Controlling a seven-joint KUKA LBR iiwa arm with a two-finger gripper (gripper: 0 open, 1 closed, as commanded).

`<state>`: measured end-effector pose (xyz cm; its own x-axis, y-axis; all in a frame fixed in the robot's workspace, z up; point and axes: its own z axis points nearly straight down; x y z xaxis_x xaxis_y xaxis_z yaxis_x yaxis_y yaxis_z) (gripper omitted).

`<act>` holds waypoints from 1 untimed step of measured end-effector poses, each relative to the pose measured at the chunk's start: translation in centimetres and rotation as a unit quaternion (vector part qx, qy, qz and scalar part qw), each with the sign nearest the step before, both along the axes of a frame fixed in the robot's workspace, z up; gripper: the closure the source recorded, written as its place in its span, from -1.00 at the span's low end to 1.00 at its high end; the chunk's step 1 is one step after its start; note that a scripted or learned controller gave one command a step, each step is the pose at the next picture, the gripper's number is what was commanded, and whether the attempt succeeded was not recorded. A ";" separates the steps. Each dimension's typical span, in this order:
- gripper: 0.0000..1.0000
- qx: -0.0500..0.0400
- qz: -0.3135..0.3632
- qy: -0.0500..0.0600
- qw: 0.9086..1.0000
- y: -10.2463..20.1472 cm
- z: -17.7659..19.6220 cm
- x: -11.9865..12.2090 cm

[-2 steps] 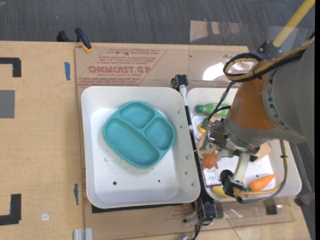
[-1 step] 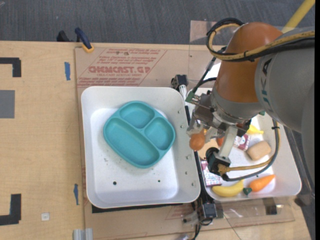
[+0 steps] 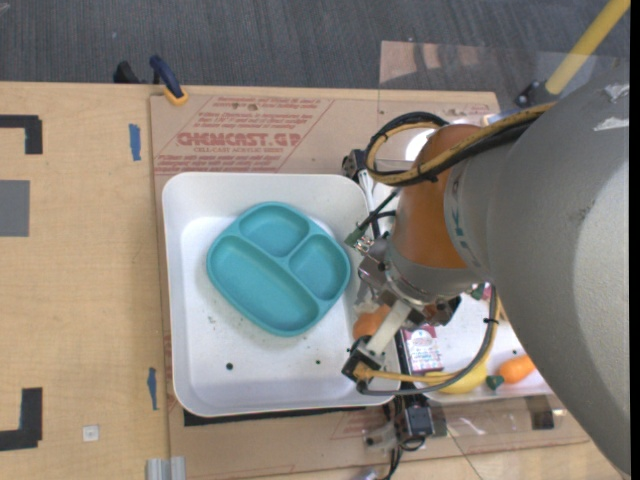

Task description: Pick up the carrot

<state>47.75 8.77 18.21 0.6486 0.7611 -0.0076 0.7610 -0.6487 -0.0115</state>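
Reach step, nothing lifted yet. Carrot (image 3: 517,370) lies in the right bin (image 3: 505,348) near its front edge, beside a banana (image 3: 462,381). Gripper (image 3: 362,360) hangs near the bins' shared wall; you can't tell its state. Shift it toward the carrot next.

There are two white bins on the table (image 3: 80,268). The left bin (image 3: 200,368) shows in full; the right bin (image 3: 515,343) is mostly covered by the arm (image 3: 520,208), of which there is one. There is one gripper (image 3: 368,353).

In the left bin there is one teal plate (image 3: 278,266), and this plate has three compartments.

In the right bin I count one carrot (image 3: 517,369), one banana (image 3: 462,380) and one small card (image 3: 423,349) with red print. One more orange thing (image 3: 369,320) shows beside the gripper, but I cannot tell what it is.

Under the bins there is one cardboard sheet (image 3: 250,133). At its far left corner there is one clamp (image 3: 166,78). On the table there are three black tape marks and two blue ones.
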 end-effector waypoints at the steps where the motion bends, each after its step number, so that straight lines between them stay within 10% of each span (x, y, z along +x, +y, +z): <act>1: 1.00 -0.002 0.067 -0.007 0.998 -9.8 3.4 0.3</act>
